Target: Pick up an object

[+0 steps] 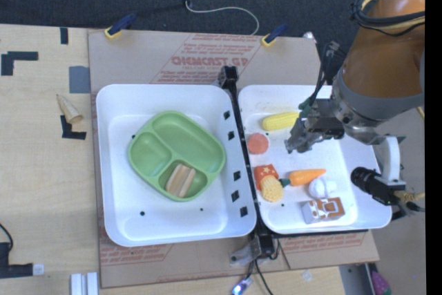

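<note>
The hand point(298, 141) is hovering over the right bin point(359, 221), near the corn cob point(279, 121) and the pink disc point(257, 143), which are lying on the bin's floor. Whether it is pinching anything, I cannot tell.

You're looking at a robotics lab bench, not a home: cardboard sheet point(207, 62) clamped down w/ blue-yellow clips point(119, 25), black tape marks point(19, 61) on the wood top, loose cable point(207, 7) over dark carpet, toy food in white bins point(110, 148), industrial arm point(383, 65).
</note>
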Controlling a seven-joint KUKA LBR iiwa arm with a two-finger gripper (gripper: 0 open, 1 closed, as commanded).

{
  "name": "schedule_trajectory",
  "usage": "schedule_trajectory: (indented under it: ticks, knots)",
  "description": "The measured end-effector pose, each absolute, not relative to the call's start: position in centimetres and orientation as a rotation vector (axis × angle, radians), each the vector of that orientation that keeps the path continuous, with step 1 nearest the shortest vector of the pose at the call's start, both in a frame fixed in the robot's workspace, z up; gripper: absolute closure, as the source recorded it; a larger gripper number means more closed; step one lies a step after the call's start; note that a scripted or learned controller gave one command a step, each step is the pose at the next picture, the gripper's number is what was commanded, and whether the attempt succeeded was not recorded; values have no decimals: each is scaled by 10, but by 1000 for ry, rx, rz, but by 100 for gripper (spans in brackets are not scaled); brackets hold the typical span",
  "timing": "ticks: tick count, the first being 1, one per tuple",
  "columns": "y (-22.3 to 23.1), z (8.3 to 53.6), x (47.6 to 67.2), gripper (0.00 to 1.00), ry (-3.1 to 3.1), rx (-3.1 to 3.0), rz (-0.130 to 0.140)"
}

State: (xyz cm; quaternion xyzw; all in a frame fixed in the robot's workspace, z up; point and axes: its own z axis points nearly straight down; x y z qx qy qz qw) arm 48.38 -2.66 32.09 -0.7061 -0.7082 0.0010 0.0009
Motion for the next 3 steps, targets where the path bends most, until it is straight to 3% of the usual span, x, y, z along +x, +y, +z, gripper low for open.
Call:
schedule_trajectory:
  ticks: [1,2,3]
  knots:
    - [4,323,484,100,-2226,-2216,1]
    - [-7,258,483,100,-2217,-2219,10]
    - [48,287,483,100,-2229,-2213,-1]
